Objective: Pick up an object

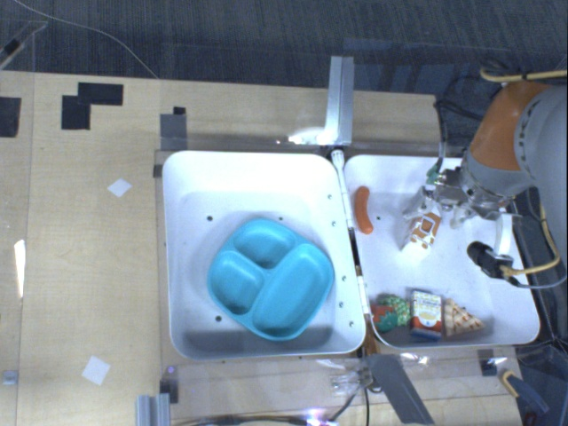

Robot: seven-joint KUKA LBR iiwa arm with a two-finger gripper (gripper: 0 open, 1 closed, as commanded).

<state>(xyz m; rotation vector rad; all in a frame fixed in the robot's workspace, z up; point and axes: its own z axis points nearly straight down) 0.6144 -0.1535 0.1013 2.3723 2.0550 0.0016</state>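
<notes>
Grey arm (pixel 524 140) reaches in from right, wrist pointing down.

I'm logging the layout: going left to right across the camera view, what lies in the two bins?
Blue divided plate → orange sausage → green toy → small carton under the gripper → pizza slice.

light wood counter (pixel 80 264) with black tape patches, two shallow white bins side by side, left bin (pixel 191 185) holding a blue three-section plate (pixel 271 278), right bin (pixel 524 322) just beside it, dark carpet (pixel 266 16) up top
</notes>
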